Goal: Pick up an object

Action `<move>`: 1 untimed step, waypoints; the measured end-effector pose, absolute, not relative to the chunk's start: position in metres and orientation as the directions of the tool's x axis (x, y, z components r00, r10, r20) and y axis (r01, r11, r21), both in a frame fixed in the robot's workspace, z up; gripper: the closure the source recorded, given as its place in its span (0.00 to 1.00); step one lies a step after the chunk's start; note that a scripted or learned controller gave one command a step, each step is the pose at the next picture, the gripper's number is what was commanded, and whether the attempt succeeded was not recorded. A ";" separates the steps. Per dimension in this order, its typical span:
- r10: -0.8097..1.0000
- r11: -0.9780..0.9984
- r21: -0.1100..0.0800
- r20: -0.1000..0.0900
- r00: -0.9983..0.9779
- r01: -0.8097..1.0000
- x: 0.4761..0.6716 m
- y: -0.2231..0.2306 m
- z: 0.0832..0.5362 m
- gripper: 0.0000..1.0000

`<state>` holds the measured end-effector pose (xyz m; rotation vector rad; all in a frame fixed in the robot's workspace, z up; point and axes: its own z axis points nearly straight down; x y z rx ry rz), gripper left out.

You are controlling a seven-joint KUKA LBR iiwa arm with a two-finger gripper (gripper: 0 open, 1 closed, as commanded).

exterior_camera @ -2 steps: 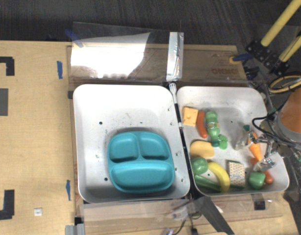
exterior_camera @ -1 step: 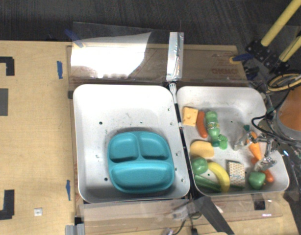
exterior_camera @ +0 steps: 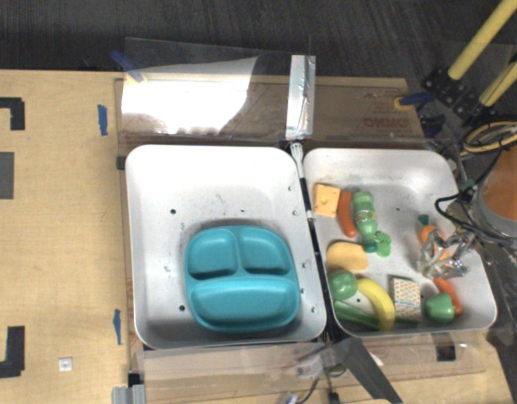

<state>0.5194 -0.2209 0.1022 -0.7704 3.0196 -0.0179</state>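
I see the light wooden bench [exterior_camera: 48,251] bearing two shallow white bins: the left bin [exterior_camera: 153,183], and the right bin [exterior_camera: 410,168] touching its right side.

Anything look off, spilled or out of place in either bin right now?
Nothing stands out. The teal divided tray lies flat in the left bin; the toy foods, such as the banana, sit loosely inside the right bin near the tool.
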 end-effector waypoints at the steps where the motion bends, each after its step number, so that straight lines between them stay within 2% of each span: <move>1: -0.479 0.878 -0.017 -0.023 -0.878 -0.479 0.520 -0.221 0.102 0.00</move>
